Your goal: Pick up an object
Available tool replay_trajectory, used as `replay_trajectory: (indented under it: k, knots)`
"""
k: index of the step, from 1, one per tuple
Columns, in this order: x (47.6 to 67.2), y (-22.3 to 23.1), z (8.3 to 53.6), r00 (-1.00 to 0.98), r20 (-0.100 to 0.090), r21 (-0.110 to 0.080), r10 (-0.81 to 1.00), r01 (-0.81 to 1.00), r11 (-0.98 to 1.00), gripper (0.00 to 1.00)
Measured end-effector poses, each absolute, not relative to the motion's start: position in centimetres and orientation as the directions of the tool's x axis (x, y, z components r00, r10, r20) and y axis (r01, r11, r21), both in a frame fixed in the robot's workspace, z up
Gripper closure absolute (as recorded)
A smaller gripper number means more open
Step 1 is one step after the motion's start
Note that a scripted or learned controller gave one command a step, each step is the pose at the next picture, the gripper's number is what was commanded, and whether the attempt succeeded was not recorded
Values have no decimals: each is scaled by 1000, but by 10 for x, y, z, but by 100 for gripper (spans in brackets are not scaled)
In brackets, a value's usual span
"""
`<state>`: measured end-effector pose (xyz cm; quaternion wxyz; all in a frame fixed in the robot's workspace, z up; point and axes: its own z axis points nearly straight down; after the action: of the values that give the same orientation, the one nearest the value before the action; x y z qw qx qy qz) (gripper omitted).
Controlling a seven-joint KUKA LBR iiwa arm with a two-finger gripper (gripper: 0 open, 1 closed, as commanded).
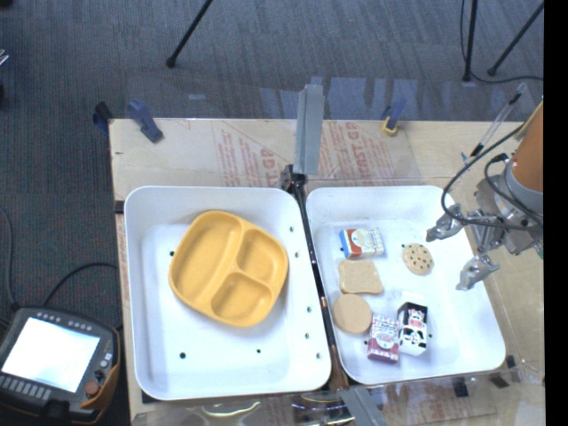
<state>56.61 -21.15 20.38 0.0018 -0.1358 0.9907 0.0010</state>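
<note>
Looking down, we see the gripper (461, 254) hovering over the right bin's (461, 349) right edge, its fingers spread wide with nothing between them. A cookie (417, 257) lies just left of it; a small carton (361, 241), bread slice (359, 277) and two boxes lie nearer the bin's left edge. The left bin (151, 344) holds a yellow divided plate (229, 266).
</note>
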Motion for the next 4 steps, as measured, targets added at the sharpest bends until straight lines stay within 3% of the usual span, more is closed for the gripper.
replay_trajectory:
  k: [1, 2, 3, 4]
  knots:
    - [606, -212, 180, -938, -3, 2, -345, -345, 938, 0]
    - [618, -211, 177, -900, -5, -1, -436, -436, 900, 0]
    - [588, -210, 213, -837, -5, -1, -548, -548, 837, 0]
    - [592, -198, 86, -734, -1, 4, -679, -679, 734, 0]
